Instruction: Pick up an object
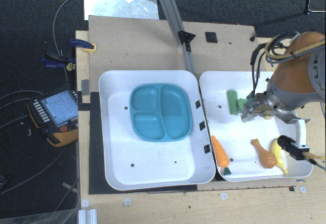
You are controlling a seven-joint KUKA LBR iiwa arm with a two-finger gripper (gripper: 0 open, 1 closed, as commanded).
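The right bin [239, 174] holds several toy foods. A green block [233, 102] lies near its upper middle. An orange carrot [220, 151] rests against the bin's left wall. A tan drumstick [263, 154] and a yellow banana [279, 156] lie at the lower right. My gripper [250, 110] hangs low over the bin, just right of the green block and close to it. The wrist hides the fingertips from above.
The left bin [114, 167] bears a blue divided plate [160, 112]. A grey pole [170, 4] slants over the bench at the back. Clamps and a handheld device [56, 111] lie left of the bench. The grey and orange arm [300, 70] covers the right bin's upper right.
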